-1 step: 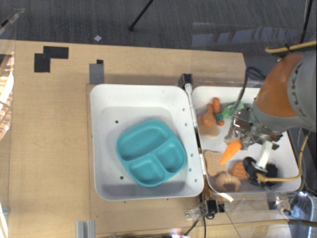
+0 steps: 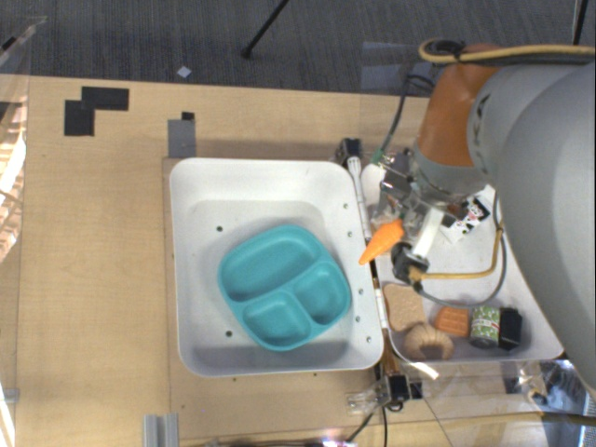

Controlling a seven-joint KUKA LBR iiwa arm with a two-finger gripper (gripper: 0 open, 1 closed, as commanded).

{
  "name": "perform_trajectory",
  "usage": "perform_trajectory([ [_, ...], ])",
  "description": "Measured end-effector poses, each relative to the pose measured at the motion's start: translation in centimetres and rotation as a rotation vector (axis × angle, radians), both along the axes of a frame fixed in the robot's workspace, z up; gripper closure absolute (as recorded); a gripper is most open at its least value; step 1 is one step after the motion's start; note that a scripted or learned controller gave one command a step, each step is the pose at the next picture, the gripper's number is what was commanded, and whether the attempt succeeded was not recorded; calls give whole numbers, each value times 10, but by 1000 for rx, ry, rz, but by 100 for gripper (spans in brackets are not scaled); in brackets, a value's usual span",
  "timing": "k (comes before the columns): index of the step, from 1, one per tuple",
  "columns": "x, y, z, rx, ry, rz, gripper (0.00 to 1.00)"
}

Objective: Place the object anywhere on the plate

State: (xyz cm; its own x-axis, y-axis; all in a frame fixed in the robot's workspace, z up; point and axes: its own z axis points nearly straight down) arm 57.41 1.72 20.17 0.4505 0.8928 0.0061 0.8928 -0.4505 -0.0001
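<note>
A teal plate [image 2: 282,288] with three compartments lies in the left white bin [image 2: 200,203]. An orange carrot-shaped object [image 2: 381,241] hangs tilted above the wall between the two bins, its tip toward the left bin. My gripper [image 2: 399,234] is shut on the carrot's upper end, just right of the plate's right edge. The grey arm with its orange band [image 2: 453,110] comes in from the upper right and covers much of the right bin.
In the right bin [image 2: 466,357] lie a tan flat piece [image 2: 403,304], a round brown item [image 2: 426,342], a small orange block [image 2: 452,320] and a green-labelled can [image 2: 491,328]. A yellow cable [image 2: 461,273] loops below the wrist.
</note>
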Motion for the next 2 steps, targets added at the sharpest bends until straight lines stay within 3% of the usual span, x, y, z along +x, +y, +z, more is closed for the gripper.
perform_trajectory([
  [1, 12, 82, 28, -4, 0, 243, 100],
  [2, 12, 80, 28, -6, 1, 241, 0],
])
